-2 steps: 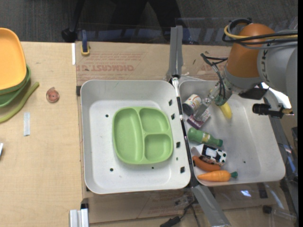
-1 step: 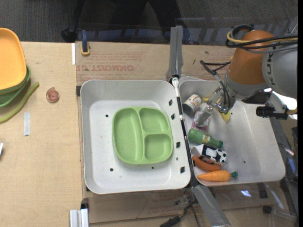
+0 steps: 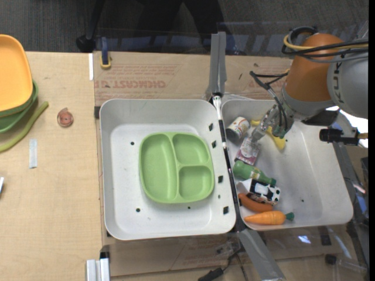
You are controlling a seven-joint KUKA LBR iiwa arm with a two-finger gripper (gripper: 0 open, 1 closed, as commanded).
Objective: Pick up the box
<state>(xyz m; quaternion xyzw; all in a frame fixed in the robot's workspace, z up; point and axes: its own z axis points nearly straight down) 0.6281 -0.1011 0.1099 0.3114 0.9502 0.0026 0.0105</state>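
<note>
I see the gripper (image 3: 265,129) low in the right bin (image 3: 319,174) over the box (image 3: 249,150); I can't tell its grip.

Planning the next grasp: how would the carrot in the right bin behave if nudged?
The carrot looks tapered and rounded, so it would likely roll or pivot rather than slide straight. It lies against the bin's near wall, which may stop it. It seems a smooth toy, probably light and slippery.

Bright, even overhead light; soft shadows, slight glare at right.
</note>
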